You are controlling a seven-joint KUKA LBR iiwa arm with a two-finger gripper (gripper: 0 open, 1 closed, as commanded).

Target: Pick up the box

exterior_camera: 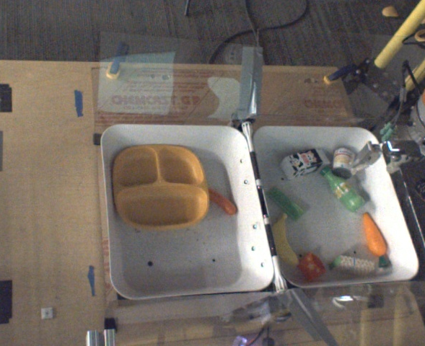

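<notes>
The box [301,162] is small, black and white, and lies in the upper left part of the right bin [407,265]. My gripper [372,152] hangs at the bin's upper right, over the far rim area, to the right of the box. A silver can [343,160] lies between the gripper and the box. Nothing shows held in the gripper.
The right bin also holds a green bottle [345,192], a green block [286,204], a banana [284,244], a red fruit [312,266], an orange carrot [374,235] and a packet [356,263]. A yellow divided plate [159,185] and an orange stick [223,202] lie in the left bin [190,280].
</notes>
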